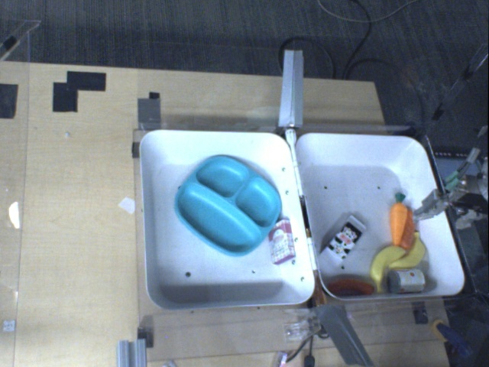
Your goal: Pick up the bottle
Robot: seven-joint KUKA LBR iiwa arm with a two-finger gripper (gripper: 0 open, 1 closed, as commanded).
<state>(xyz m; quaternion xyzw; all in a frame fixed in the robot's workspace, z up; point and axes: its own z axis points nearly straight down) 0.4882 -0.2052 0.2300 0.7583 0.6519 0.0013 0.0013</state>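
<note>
The bottle [282, 241] is small, with a pink and white label and a white cap. It lies on its side in the left bin [157, 205], by that bin's right wall and touching the lower right rim of a blue divided plate [228, 202]. My gripper [437, 201] shows as grey parts at the right rim of the right bin [359, 159], just right of a carrot. It is far to the right of the bottle, and nothing is seen in it.
The right bin holds an orange carrot [400, 223], a yellow banana [396, 258], a black and white box [344, 239], a red item [351, 286] and a grey can [406, 280]. A metal post [291, 90] stands behind the divider between the bins.
</note>
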